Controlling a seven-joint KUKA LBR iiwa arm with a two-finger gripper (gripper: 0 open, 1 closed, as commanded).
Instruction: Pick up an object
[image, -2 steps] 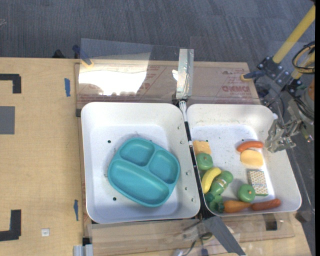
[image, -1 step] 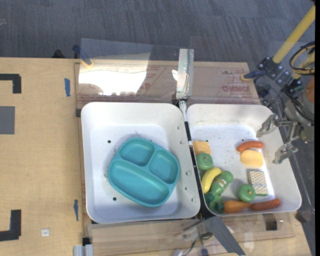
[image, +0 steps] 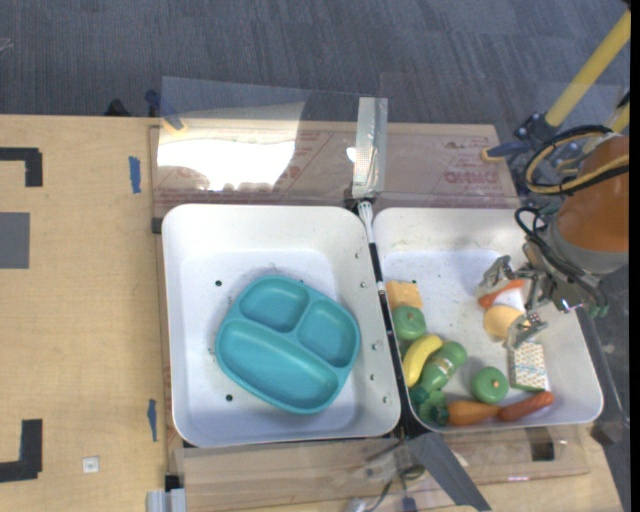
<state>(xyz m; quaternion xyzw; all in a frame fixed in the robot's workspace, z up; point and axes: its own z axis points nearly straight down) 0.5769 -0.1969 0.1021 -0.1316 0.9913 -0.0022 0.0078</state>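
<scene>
My gripper (image: 514, 298) hangs low over the right side of the right bin (image: 450, 255), below the orange wrist band. Right beneath it lie a red-and-white toy piece (image: 504, 293) and a pale orange round toy (image: 499, 321); the gripper's metal parts overlap both, and I cannot tell whether either one is gripped. Other toy foods lie in the same bin: an orange block (image: 403, 293), a green apple (image: 408, 322), a banana (image: 420, 357), a green pepper (image: 446, 361), a second green apple (image: 489, 384), a carrot (image: 467, 411), a red sausage-like piece (image: 526, 404) and a small printed packet (image: 529, 366).
The left bin (image: 190, 250) holds a teal divided plate (image: 288, 343). A clear plastic sheet (image: 235, 140) and a metal strip (image: 369, 145) lie behind the bins. Cables (image: 560, 155) and a yellow pole (image: 600, 60) stand at the upper right. The right bin's far-left floor is bare.
</scene>
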